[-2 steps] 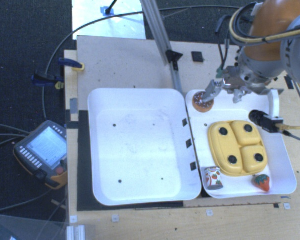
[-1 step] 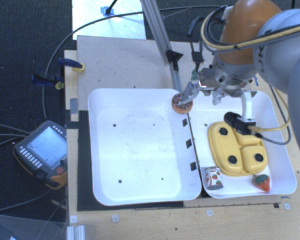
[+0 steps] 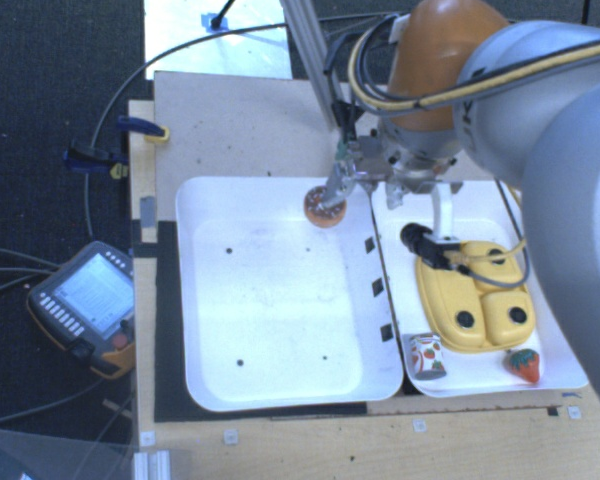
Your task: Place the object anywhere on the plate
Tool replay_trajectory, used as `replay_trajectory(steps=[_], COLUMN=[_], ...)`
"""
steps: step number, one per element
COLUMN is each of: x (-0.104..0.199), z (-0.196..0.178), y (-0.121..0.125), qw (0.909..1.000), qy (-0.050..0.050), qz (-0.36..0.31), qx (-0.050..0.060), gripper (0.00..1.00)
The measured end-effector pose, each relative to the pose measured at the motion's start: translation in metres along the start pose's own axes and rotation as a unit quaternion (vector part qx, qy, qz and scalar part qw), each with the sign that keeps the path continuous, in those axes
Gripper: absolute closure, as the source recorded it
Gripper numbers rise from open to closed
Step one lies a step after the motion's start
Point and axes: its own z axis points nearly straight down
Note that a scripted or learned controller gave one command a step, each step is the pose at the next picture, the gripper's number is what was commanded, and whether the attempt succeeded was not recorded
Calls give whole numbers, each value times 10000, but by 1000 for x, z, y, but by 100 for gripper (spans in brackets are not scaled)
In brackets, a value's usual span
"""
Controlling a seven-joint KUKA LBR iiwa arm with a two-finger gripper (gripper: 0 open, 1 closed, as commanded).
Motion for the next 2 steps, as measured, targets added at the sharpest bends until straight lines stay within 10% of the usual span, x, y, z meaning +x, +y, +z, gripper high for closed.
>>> replay_trajectory(steps=[2], x=[107], z=[-5], y=[12], qw=[10000], qy=[7], qz=[0], qx=[-3], gripper=[100])
